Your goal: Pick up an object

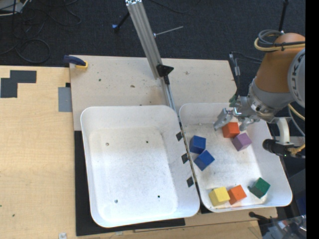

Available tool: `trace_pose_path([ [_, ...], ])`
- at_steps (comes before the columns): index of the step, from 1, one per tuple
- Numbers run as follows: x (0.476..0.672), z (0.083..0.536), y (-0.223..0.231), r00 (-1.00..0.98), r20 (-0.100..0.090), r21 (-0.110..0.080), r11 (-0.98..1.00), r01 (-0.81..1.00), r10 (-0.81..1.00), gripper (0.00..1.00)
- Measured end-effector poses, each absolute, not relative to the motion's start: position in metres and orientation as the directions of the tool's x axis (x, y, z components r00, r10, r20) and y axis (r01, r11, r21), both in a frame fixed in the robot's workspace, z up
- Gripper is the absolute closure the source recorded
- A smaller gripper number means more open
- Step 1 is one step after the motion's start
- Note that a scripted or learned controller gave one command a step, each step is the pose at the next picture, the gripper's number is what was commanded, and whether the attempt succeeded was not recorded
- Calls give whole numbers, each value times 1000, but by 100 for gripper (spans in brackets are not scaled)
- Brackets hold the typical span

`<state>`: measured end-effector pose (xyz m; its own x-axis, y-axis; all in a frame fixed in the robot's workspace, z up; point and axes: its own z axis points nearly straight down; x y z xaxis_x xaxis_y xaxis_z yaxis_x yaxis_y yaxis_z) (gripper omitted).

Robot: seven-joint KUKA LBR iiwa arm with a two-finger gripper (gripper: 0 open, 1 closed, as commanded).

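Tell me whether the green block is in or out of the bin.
In. The green block sits inside the right bin, near its lower right corner.

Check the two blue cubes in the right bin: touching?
Cannot tell. In the camera view the upper blue cube and lower blue cube meet corner to corner, with no plain gap.

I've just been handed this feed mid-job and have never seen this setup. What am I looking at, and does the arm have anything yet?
One camera looks down at a slant on a bench with two shallow white bins. The grey and orange robot arm reaches in from the right; its hand hangs over the right bin, right by an orange-red cube. I cannot tell whether it grips that. Also there: a purple cube, two blue cubes, a yellow cube, an orange cube and a green cube.
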<state>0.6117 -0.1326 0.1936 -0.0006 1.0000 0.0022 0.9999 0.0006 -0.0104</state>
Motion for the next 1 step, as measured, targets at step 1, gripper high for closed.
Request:
trace_pose_path([
  [1,613,196,-133,0,1,-6,0,1000,1000,0],
])
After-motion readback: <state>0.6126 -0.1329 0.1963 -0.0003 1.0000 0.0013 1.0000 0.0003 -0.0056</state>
